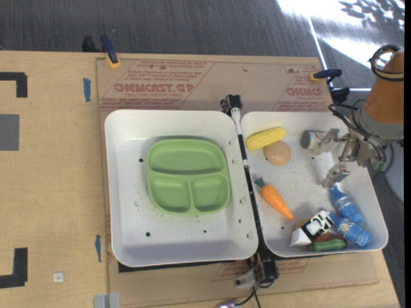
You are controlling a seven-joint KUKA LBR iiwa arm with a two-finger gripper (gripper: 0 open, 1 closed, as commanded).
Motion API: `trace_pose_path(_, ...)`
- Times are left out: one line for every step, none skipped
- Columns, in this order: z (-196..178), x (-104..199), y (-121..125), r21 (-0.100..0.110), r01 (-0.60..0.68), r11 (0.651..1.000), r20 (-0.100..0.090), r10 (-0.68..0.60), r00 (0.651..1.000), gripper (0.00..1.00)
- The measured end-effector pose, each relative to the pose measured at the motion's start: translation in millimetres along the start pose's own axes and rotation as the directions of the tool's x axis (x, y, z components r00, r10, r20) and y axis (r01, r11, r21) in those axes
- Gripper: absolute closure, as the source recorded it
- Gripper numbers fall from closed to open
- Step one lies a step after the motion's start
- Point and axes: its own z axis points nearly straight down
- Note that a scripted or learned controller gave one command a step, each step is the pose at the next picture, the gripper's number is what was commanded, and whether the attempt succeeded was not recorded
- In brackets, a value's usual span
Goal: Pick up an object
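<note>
My gripper (327, 156) hangs over the right bin's (367, 179) far right part, open, with nothing between its fingers. One fingertip (311, 138) points left toward a tan round object (277, 153); the other (338, 172) sits just above a blue bottle (350, 219). A yellow corn cob (264, 138) lies at the bin's back left beside the tan object. An orange carrot (275, 199) rests left of centre. A black-and-white carton (317, 226) and a green vegetable (328, 243) lie at the front edge.
The left bin (122, 172) holds a green divided plate (188, 174). A black divider rail (244, 172) runs between the bins. Blue clamps (327, 76) sit on the cardboard behind. The arm's orange band (386, 98) stands at the right edge.
</note>
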Motion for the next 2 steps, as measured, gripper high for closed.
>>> trace_pose_path(13, 59, 1, 0.003, 0.087, 0.996, 0.010, -0.087, 0.996, 0.00)
trace_pose_path(13, 20, 35, 0.005, 0.173, 0.985, 0.013, -0.173, 0.985, 0.00)
